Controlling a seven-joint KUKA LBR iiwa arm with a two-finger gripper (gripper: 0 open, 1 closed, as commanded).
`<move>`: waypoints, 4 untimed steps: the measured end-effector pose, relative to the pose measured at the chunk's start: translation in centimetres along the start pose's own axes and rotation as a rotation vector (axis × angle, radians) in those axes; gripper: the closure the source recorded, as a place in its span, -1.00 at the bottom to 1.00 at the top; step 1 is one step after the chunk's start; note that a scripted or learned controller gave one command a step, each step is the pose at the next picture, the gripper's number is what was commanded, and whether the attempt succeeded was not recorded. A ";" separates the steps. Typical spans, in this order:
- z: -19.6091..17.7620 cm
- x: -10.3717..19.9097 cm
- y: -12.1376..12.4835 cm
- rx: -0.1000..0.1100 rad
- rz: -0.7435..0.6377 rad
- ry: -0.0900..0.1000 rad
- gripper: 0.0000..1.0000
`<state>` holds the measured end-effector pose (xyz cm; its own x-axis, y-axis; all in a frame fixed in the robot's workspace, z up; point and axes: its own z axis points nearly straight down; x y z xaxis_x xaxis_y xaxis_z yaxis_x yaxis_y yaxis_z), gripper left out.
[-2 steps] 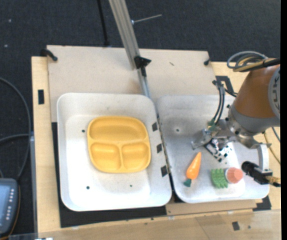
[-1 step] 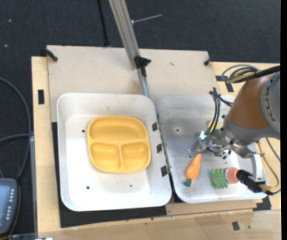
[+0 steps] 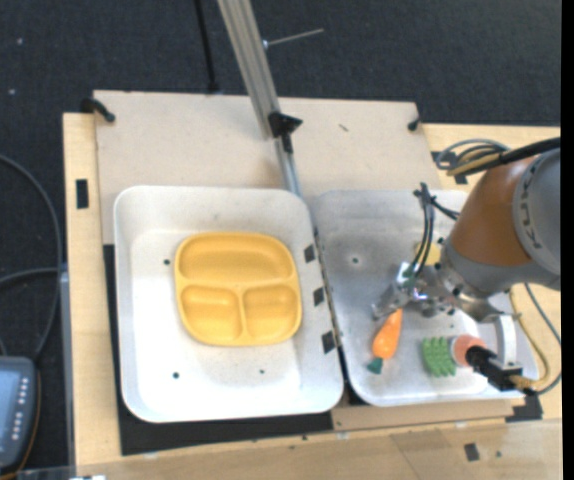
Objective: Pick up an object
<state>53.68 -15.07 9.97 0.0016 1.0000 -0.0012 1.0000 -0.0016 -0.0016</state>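
The gripper [image 3: 404,290] hangs low over the middle of the right bin [image 3: 352,238], just above the top end of the toy carrot [image 3: 387,336], likely lined up to take it. Whether it is spread or pressed together cannot be told; nothing is visibly held. The carrot lies slanted near the bin's front edge, its green tip toward the front. Just beside it, toward the front right corner, sit a green ridged piece [image 3: 438,356] and a red object [image 3: 464,348]. In the left bin [image 3: 147,388] a yellow divided plate [image 3: 237,288] rests centrally, well apart.
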 end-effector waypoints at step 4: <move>-14.7 -1.0 1.1 -0.008 -0.005 -0.001 1.00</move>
<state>54.82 -16.06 24.71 -0.0035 1.0000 -0.0024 1.0000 0.0035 0.0067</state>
